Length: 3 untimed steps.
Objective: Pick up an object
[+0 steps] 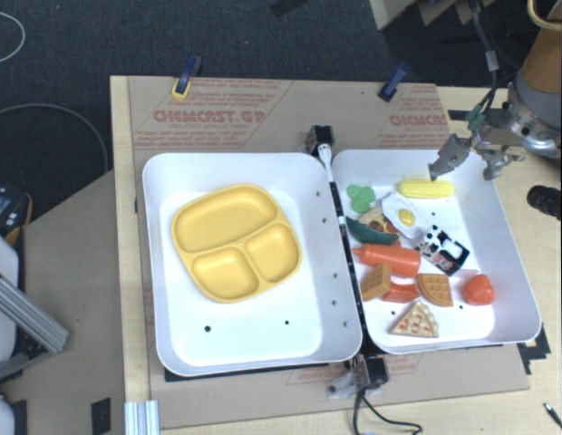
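Dark carpet surrounds a tan cardboard-covered bench (263,107) printed with red lettering, and two shallow white bins sit on it side by side. Blue clamps (185,77) pinch the board's far edge at upper left and upper centre.

At frame left, the left white bin (163,243) holds a yellow plastic tray with three compartments (236,241), lying a little above the bin's middle.

At frame right, the right white bin (508,234) carries a heap of toy food. A yellow plastic corn cob (426,188) lies near the bin's upper part, with a green leafy piece (360,196) to its left and a white fried egg with a yellow yolk (405,217) just below. Lower down sit an orange carrot-shaped piece (387,256), a small black-and-white block (441,248), a brown waffle square (434,289), a red tomato (479,289) and a triangular pizza slice (415,320) nearest the bottom edge.

I reach in from the upper right, and my grey metal pincer (469,156) hangs over the upper right corner of that bin, just above and to the right of the corn cob. My two fingers are spread apart, one slanting toward the cob, and nothing sits between them.
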Tool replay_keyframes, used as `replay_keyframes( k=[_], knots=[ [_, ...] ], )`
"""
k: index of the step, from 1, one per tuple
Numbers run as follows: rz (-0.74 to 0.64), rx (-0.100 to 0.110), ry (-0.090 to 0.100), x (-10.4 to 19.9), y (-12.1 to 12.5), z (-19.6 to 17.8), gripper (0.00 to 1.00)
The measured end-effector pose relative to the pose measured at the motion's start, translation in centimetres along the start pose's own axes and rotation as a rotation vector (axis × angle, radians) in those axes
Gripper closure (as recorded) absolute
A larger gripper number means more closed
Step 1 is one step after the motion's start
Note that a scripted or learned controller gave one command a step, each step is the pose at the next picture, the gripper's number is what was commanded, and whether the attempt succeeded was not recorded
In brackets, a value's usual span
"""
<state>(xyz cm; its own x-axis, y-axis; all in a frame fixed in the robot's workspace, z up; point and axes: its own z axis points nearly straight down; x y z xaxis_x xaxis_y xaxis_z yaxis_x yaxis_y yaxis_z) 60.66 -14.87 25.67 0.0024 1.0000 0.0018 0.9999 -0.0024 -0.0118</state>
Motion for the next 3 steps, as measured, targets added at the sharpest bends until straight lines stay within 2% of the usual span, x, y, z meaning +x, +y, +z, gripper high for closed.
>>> replay_keyframes(
  k=[1, 2, 3],
  knots=[
    [-0.002, -0.012, -0.002, 0.0, 0.2, -0.7, 0.00],
    [-0.002, -0.006, -0.001, -0.2, 1.1, 4.2, 0.00],
    [-0.002, -0.004, 0.000, -0.1, 0.7, 10.6, 0.00]
  ],
)
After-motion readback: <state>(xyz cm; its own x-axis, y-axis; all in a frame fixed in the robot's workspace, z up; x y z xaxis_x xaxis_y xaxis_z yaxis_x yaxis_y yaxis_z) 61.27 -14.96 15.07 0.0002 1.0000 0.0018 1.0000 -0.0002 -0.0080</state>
